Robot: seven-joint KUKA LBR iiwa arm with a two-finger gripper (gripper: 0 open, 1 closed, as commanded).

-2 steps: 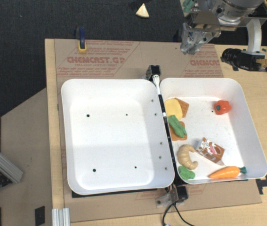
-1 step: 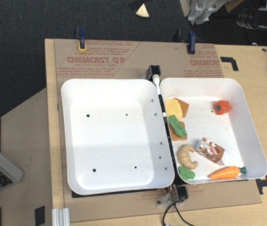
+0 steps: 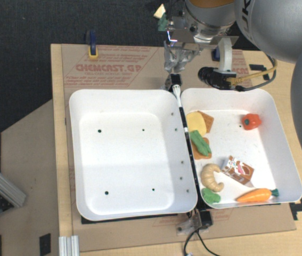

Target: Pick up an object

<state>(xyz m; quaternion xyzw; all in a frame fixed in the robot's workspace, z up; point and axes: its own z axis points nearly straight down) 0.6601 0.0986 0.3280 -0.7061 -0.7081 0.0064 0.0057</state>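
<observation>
While hand (image 3: 176, 63) hovers, carrot (image 3: 254, 196) lies crosswise, tip left.

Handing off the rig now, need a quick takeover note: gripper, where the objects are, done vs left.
Gripper: above the bins' far edge, near the seam, nothing seen between its fingers.
Objects: all in the right bin: red pepper, yellow slice, green piece, croissant, small packet, carrot.
Done: no pick yet.
Left: descend into the right bin, grasp one object, lift.
</observation>
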